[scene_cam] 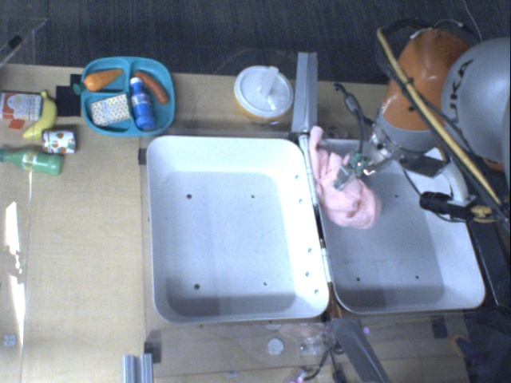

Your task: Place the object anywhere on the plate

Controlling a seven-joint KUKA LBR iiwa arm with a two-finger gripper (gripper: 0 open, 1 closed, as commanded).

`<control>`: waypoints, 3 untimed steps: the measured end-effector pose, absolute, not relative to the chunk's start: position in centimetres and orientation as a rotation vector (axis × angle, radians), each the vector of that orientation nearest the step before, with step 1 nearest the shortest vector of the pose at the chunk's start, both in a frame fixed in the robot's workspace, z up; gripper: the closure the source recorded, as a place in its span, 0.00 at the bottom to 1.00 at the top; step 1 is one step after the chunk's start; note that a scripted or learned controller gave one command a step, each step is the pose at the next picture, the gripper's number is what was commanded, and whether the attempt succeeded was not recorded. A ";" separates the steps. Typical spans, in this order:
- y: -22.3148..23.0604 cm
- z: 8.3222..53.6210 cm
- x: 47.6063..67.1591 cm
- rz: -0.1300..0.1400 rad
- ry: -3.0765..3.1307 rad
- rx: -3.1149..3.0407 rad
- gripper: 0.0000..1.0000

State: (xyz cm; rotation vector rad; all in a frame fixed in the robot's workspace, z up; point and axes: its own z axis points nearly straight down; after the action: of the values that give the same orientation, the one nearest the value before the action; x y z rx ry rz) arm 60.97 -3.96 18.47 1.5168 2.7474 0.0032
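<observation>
A crumpled pink cloth-like object (345, 191) lies in the right bin (415, 282), against its left wall and draped partly up over the divider. My gripper (352, 171) comes in from the right and sits on the upper right part of the pink object, touching it. The plate (163, 96) is a blue divided dish on the bench beyond the left bin's far left corner; it carries an orange carrot, a sausage, a blue bottle and a patterned square item. The pink object rests on the bin floor.
The left bin (231, 226) lies between the pink object and the plate. A white lidded cup (264, 92) stands behind the bins. A banana, a small can and a green bottle (32, 161) lie at the far left. Cables run near the arm (423, 86).
</observation>
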 end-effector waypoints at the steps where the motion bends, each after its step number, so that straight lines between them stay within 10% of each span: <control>1: -3.8 22.5 61.1 0.003 2.752 1.508 1.00; 3: 6.3 21.2 62.8 0.005 3.119 0.310 1.00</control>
State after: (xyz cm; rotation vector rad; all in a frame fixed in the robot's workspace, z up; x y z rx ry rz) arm 62.79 6.29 21.21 0.3103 3.1193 0.0047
